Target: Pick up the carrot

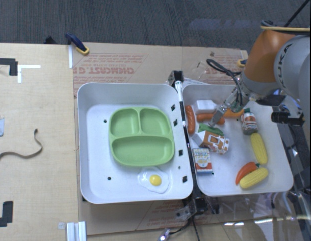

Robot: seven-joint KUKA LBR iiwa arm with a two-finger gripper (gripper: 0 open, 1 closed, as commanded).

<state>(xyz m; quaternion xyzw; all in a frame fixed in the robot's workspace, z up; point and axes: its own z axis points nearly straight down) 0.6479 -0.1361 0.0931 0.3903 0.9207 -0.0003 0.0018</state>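
My gripper (pixel 219 115) closes on the carrot (pixel 215 117), with open floor toward three o'clock.
The carrot is orange, slim, lying nearly level.

A robotics lab: taped cardboard (pixel 130 64) on a bench (pixel 30 134), loose cables (pixel 220 67), toy food.

- Two white bins: the left bin (pixel 85 149) and the right bin (pixel 276 185).
- One green divided plate (pixel 142 136).
- One fried egg (pixel 155 180), at the plate's 6 o'clock.
- Two corn cobs: one (pixel 259 148), another (pixel 254 177).
- One carrot (pixel 208 117).
- One hot dog (pixel 190 120).
- One small can (pixel 249 123).
- Two small cartons (pixel 202 160), (pixel 215 140).
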